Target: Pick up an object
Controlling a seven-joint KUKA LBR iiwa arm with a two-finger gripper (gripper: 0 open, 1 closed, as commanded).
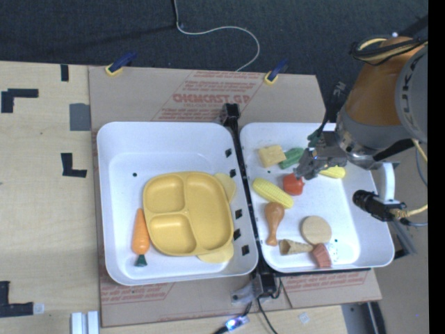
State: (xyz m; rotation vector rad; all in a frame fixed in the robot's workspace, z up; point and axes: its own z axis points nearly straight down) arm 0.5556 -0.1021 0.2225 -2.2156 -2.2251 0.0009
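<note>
Hovered in the right bin (361,249) with jaws (306,167) low, just above a red tomato (293,184) (spread or pinched, impossible to tell), corn (272,193) beside it.

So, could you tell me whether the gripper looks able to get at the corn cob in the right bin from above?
Probably yes. The corn cob lies uncovered, nothing stacked on it, and the gripper hovers just up and right of it. The tomato and drumstick sit close, which could crowd the approach.
</note>
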